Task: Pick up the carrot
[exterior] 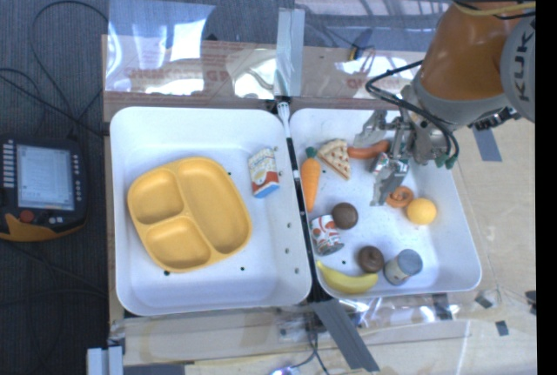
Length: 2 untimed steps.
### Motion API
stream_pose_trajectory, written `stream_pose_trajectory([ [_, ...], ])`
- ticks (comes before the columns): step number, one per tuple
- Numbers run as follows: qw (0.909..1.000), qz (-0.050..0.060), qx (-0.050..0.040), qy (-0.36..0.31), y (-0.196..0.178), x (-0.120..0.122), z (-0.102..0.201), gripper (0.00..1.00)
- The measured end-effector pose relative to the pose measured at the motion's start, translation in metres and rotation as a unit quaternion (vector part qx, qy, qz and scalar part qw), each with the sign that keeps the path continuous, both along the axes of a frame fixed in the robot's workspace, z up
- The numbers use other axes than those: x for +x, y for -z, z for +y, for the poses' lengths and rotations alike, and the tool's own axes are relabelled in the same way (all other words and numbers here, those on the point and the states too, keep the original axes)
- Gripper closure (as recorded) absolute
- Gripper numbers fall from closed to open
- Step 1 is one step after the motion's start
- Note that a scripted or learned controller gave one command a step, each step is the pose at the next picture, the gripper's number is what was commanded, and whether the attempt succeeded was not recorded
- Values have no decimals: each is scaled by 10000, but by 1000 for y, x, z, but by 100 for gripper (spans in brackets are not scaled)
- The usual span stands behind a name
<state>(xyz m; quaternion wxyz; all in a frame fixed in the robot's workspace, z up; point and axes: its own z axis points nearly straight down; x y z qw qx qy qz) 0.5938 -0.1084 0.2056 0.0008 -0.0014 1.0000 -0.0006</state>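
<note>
One tapered orange carrot lies at nine o'clock from my tool; whether it's clenched, I can't tell.

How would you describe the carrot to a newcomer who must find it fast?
Look in the right bin, along its left wall. The carrot lies there beside a sandwich wedge. It is the long orange taper with a green top; the other orange items are round.

orange carrot, right bin's left edge
</note>
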Motion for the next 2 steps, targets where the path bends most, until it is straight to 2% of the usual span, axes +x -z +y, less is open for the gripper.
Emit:
stream_pose_trajectory([
  [1, 9912, 19, 0, -1322, 58, 4, -72, 0],
  [2, 9726, -41, -8, -2325, 116, -18, -113, 0],
])
